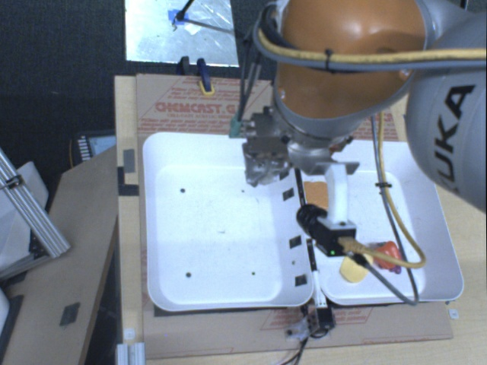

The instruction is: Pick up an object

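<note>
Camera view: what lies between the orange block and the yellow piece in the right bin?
The black unit on the arm crosses between orange block and yellow piece, in the camera view.

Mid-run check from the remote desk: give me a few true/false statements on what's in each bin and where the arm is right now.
1. The left bin holds a pile of objects. False: only a few dark specks show on its floor.
2. A yellow object lies in the right bin. True.
3. A red object lies beside the yellow one. True.
4. The gripper hangs outside both bins. False: it is over the left bin's upper right part.
5. The arm has a green band. False: orange band.
</note>
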Motion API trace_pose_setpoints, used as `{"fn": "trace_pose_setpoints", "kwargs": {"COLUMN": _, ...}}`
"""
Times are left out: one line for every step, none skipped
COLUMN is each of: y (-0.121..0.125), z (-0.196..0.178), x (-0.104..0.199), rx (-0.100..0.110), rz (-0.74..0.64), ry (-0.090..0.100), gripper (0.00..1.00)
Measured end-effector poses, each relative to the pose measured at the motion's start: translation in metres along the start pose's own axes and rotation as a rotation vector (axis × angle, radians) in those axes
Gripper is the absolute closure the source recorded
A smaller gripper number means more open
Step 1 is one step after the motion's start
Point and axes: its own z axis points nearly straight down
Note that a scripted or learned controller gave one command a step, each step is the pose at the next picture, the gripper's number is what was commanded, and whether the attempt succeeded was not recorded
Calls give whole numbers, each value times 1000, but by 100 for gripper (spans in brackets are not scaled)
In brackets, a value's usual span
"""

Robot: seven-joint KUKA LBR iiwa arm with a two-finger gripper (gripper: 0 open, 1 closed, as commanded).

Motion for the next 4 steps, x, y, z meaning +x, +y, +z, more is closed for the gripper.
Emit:
{"fn": "trace_pose_setpoints", "kwargs": {"y": 29, "z": 19, "x": 25, "rx": -4, "rz": 3, "ry": 0, "gripper": 100}}
{"fn": "trace_pose_setpoints", "kwargs": {"y": 60, "z": -131, "x": 48, "rx": -19, "rz": 2, "ry": 6, "gripper": 100}}
{"fn": "trace_pose_setpoints", "kwargs": {"y": 59, "z": -134, "x": 47, "rx": -6, "rz": 1, "ry": 2, "gripper": 100}}
{"fn": "trace_pose_setpoints", "kwargs": {"y": 59, "z": -145, "x": 48, "rx": -7, "rz": -3, "ry": 3, "gripper": 100}}
